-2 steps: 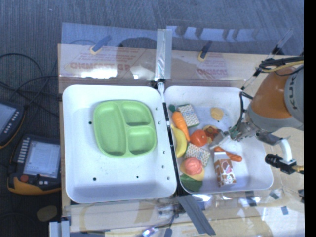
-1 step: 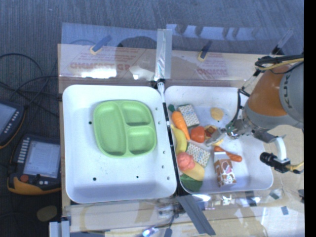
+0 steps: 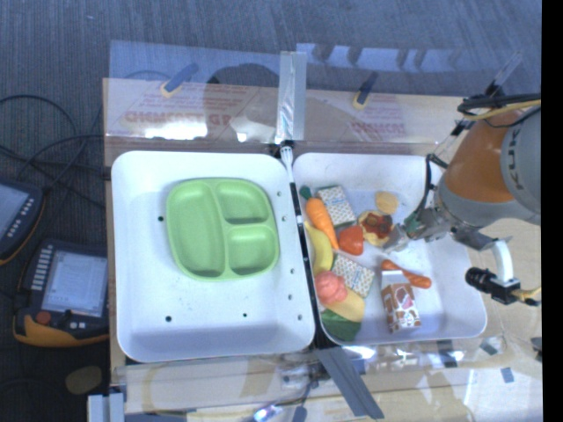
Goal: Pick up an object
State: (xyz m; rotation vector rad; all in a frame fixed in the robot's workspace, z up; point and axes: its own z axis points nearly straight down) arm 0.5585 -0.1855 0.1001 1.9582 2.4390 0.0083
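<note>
The right bin (image 3: 457, 310) holds several toy foods. Along its left side lie an orange carrot (image 3: 321, 221), a yellow banana (image 3: 322, 250), a checkered box (image 3: 336, 205) and a pink piece (image 3: 330, 287). A brown and white carton (image 3: 398, 305) lies near the front, with a small carrot (image 3: 407, 276) just above it. My gripper (image 3: 410, 230) hangs low in the middle of this bin, right beside a round red and yellow piece (image 3: 376, 227). I see nothing held in it.
The left bin (image 3: 141, 315) carries a green divided plate (image 3: 222, 227). A clear upright divider (image 3: 290, 95) stands behind the seam between the bins. The arm's orange band (image 3: 479, 161) hangs over the right bin's far right corner. Cables and devices lie on the floor at left.
</note>
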